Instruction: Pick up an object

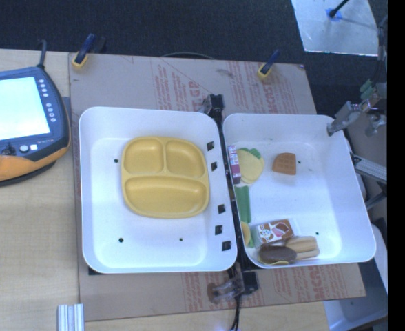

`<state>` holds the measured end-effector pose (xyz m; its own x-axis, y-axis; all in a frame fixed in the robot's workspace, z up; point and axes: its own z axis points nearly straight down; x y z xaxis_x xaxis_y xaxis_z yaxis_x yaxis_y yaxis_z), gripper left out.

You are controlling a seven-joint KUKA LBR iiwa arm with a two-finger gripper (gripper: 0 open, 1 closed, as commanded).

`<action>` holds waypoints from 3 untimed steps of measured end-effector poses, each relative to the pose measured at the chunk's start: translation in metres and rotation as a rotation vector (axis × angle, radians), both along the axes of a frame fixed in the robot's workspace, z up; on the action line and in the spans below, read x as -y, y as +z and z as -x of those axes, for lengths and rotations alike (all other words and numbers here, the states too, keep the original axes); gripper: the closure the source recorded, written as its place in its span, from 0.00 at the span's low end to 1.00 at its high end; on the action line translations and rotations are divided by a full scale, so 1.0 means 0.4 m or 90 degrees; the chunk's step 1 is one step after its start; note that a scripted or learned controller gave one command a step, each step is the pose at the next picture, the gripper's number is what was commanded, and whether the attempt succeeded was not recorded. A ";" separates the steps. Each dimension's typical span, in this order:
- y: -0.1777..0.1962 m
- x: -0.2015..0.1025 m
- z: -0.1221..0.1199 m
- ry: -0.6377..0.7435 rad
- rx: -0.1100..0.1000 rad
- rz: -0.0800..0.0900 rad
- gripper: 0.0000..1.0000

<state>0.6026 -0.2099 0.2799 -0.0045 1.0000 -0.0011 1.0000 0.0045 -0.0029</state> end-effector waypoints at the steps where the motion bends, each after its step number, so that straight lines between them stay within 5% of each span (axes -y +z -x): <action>1: -0.363 -0.041 -0.053 0.003 -0.008 -0.003 0.00; 2: -0.478 -0.143 -0.038 0.003 -0.004 -0.002 0.00; 3: -0.426 -0.229 -0.102 -0.005 0.009 0.011 0.00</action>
